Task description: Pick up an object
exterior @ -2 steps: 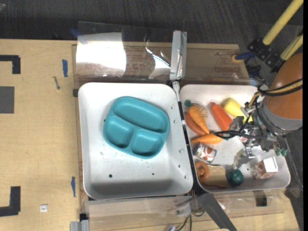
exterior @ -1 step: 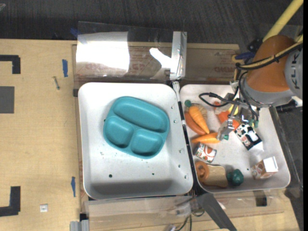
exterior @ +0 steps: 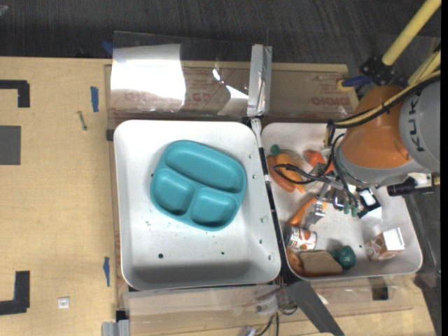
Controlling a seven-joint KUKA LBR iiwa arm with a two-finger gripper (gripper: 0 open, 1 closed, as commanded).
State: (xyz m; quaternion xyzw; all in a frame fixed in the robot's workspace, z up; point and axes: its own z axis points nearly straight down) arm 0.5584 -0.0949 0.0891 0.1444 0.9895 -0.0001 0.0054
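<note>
Your arm (exterior: 392, 135) reaches in over the right bin (exterior: 409, 257), letters "KU" legible on its grey casing. Left of the claw, the left bin (exterior: 133, 187) carries a teal divided tray (exterior: 198, 183). The claw (exterior: 323, 207) sits low among the right bin's clutter; you cannot tell its opening or any contact. Just below it: a brown block (exterior: 318, 261), a green ball (exterior: 344, 257), a red-and-white carton (exterior: 302, 239), print unreadable.

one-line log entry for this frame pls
arm: over right bin | gripper: low among clutter, fingers unclear | held: nothing seen | left bin: teal tray | status: pick not confirmed
</note>
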